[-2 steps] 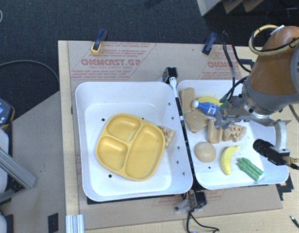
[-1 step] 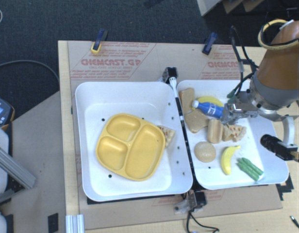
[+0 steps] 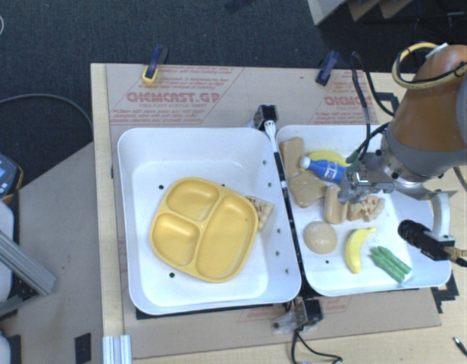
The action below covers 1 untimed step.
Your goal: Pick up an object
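Observation:
The right bin (image 3: pixel 415 279) holds several toy foods: a blue and yellow bottle (image 3: pixel 326 167), tan bread-like pieces (image 3: pixel 308 189), a round beige bun (image 3: pixel 321 237), a yellow banana (image 3: pixel 357 249) and green beans (image 3: pixel 390 263). My gripper (image 3: pixel 360 190) hangs low over the middle of this bin, right above a waffle-like tan piece (image 3: pixel 364 207) and beside the bottle. The wrist hides the fingertips.
A yellow divided plate (image 3: pixel 203 227) lies in the left bin (image 3: pixel 139 165), with a tan cracker-like piece (image 3: pixel 261 209) tucked at its right edge. A black clamp (image 3: pixel 265 117) sits on the divider between the bins. The arm's body (image 3: pixel 430 120) overhangs the right bin's far corner.

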### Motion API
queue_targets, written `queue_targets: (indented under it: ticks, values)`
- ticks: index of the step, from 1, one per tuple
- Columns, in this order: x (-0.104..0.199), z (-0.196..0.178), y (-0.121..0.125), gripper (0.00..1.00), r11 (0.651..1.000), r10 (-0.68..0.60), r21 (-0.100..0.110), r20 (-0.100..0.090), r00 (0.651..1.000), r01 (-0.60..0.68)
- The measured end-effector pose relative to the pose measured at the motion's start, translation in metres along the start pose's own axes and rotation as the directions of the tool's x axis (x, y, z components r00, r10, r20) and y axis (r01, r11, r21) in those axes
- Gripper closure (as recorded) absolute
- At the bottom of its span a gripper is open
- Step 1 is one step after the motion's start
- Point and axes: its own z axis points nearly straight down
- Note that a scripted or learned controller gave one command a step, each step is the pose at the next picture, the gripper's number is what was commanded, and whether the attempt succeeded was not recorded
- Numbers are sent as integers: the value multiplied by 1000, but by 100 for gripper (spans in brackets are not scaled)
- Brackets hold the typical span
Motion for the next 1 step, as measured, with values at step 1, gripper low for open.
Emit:
queue_targets:
  ticks: [1]
  values:
    - [8,-6,7,100,1000,-1,-6,2,1000,1]
